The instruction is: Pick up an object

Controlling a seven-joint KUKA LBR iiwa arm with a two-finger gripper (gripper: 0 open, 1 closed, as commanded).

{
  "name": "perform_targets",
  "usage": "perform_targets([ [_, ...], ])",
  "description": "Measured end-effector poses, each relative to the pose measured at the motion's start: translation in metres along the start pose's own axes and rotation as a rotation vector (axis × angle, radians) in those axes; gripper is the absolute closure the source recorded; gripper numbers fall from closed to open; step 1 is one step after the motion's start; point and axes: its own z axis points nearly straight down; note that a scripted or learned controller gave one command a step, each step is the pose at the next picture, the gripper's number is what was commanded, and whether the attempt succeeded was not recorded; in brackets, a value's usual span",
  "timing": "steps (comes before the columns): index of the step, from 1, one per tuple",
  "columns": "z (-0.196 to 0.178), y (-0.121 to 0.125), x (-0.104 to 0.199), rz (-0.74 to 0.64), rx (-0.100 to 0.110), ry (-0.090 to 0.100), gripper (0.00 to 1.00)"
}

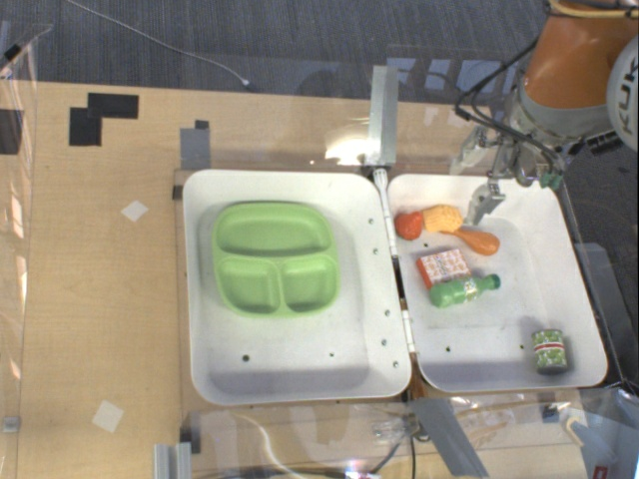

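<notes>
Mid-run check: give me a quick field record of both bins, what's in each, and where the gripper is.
left bin: green divided tray
right bin: red tomato-like piece, yellow-orange food piece, orange drumstick-like piece, red-and-white packet, green bottle on its side, small green can near the front right corner
gripper: over the right bin's back, just beside the food cluster
holding: nothing seen between the fingers

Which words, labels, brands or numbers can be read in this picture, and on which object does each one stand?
No text can be read.
Small red and white packet: it bears a printed pattern, too small and blurred to read.
Green bottle: its label is too blurred to read.
Small green can: its label has a light band, with no legible letters.
Green divided tray: no marking visible.
</notes>
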Motion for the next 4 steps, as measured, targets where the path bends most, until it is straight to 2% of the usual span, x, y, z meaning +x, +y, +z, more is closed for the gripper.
perform_targets([
  [1, 0.116, 0.014, 0.003, 0.361, 0.002, 0.019, 0.00],
  [2, 0.101, 0.015, -0.004, 0.356, 0.000, -0.007, 1.00],
  [3, 0.024, 0.073, 0.010, 0.813, -0.003, -0.002, 1.00],
  [4, 0.027, 0.075, 0.048, 1.184, 0.003, 0.006, 1.00],
])
